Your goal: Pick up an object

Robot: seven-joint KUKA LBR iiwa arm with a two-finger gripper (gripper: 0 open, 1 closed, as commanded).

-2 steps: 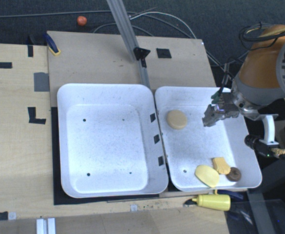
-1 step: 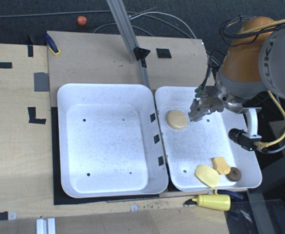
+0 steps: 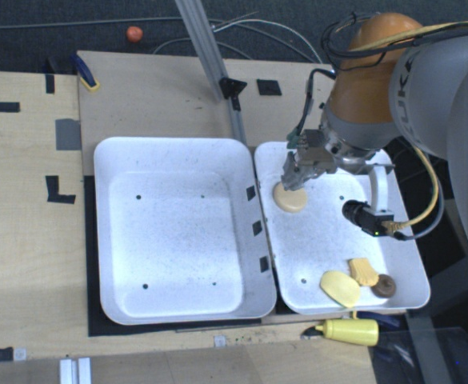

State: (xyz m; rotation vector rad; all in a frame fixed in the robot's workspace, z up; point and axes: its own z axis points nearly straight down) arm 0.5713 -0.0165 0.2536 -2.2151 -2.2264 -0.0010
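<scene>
My gripper hangs low over the right bin, directly above a round beige disc-shaped object near the bin's upper left. The gripper's tip touches or nearly touches the disc's top edge. At the bin's front right lie a pale yellow oval object, a small tan block and a small brown ring. The grey arm with its orange band comes in from the upper right and covers the bin's far corner.
The left bin sits beside the right one, separated by a ridge with black clips. A slanted metal pole crosses behind the bins. A yellow-handled tool lies on the bench in front of the right bin. A black cable connector hangs over the right bin.
</scene>
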